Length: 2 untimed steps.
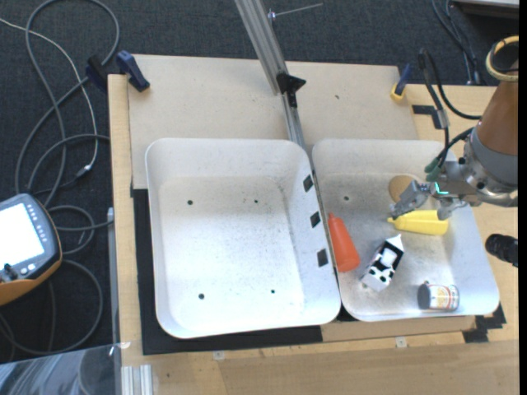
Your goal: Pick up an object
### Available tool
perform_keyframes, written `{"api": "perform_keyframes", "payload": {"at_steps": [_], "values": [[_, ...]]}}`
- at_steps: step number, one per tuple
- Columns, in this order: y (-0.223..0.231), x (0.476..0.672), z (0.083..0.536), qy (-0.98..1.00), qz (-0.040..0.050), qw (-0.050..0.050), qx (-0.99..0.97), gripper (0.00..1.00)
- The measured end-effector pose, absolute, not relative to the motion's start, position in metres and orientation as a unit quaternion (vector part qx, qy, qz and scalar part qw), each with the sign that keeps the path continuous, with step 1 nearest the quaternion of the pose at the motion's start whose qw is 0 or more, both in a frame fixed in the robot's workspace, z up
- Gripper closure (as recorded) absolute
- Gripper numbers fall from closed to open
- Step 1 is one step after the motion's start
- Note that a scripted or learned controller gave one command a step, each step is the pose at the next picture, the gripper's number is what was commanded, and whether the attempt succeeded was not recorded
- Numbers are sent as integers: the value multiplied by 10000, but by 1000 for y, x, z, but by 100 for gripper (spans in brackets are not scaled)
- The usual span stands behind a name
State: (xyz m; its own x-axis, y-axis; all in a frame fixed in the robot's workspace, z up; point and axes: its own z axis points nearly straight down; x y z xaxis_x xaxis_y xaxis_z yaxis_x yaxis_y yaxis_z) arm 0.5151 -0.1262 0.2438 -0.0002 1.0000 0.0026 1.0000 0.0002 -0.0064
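Note:
My gripper [431, 201] is over the right bin [469, 257], near its right side, and it looks open. Directly under its fingertips a yellow banana-shaped object [422, 223] lies on the bin floor, at or just below the tips; nothing is clearly held between them. A tan round object [400, 187] sits just left of the gripper, partly hidden by it. An orange carrot-like piece [342, 243] lies by the bin's left wall. A black-and-white cow-patterned carton [383, 265] lies in the middle. A small can [438, 296] lies on its side at the front right.
The left bin [165, 220] stands beside the right one, with black clips [314, 219] on the shared rim. A metal pole [262, 35] slants in from the top. Cables run behind the arm at the right.

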Motion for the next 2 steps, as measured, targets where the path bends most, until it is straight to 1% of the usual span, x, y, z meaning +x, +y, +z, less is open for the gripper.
{"api": "perform_keyframes", "payload": {"at_steps": [1, 2], "values": [[-126, 516, 246, -7072, 1, 13, -7070, 0], [-128, 521, 185, -7068, 19, 39, -7074, 0]]}}
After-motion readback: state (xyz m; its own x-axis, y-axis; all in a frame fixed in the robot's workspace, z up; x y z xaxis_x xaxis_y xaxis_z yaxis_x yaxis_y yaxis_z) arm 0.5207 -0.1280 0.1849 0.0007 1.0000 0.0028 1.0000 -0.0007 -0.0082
